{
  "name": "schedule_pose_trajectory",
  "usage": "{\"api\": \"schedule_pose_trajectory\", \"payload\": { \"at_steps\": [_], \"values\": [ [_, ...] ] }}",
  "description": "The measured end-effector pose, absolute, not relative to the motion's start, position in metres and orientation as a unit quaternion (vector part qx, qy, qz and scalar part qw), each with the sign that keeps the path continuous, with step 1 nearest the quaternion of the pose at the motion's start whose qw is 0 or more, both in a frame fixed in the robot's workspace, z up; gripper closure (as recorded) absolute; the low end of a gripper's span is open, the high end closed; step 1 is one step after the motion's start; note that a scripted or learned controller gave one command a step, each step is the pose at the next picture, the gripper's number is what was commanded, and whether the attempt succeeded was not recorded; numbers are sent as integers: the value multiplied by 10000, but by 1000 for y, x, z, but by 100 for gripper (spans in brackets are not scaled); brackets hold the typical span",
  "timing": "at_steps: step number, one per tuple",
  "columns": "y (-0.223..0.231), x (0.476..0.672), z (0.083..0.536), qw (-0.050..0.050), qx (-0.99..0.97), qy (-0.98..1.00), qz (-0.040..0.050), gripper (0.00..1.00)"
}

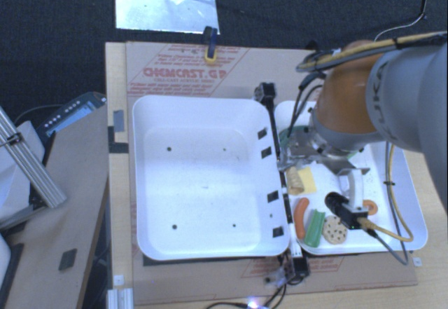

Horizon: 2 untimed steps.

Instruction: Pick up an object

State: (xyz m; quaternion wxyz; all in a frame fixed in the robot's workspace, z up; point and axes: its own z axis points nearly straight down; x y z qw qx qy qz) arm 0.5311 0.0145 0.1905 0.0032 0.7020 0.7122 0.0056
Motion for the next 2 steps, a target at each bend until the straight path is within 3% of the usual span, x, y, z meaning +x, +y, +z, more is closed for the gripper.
{"api": "schedule_pose_trajectory", "payload": {
  "at_steps": [1,2],
  "values": [
    [45,573,425,70,7041,7100,86,100],
    [117,556,318,-24,7038,7104,-17,100]
  ]
}}
